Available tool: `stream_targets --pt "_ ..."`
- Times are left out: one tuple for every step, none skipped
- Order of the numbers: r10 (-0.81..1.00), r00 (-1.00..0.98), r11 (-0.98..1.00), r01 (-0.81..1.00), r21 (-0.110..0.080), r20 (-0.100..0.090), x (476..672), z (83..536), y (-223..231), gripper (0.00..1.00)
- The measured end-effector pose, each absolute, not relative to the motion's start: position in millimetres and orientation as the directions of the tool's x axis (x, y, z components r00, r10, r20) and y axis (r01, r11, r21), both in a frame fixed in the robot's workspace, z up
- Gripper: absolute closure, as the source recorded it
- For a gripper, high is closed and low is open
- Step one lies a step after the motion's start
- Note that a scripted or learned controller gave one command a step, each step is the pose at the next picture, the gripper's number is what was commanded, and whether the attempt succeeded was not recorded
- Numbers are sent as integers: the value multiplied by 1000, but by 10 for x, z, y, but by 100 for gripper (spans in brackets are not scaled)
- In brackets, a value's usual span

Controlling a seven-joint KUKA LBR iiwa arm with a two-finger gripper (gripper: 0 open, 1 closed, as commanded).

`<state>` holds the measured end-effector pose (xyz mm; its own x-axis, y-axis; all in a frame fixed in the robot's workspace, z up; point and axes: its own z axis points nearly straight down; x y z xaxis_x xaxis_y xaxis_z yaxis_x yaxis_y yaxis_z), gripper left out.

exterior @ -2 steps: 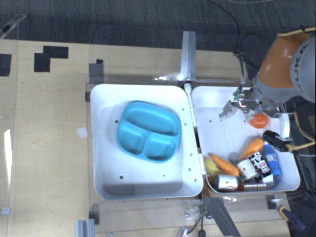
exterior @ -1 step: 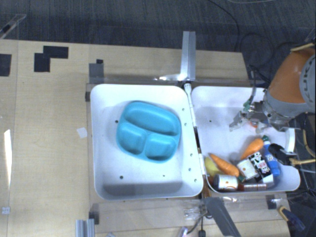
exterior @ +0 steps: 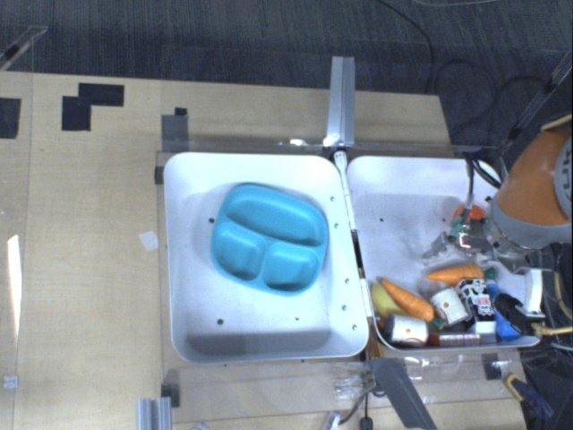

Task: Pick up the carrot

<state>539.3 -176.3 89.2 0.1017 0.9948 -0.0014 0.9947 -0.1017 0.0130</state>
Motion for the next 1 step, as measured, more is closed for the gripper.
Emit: stream_targets --pt "984 181 -181 983 17 -1 4920 899 -1625 0"
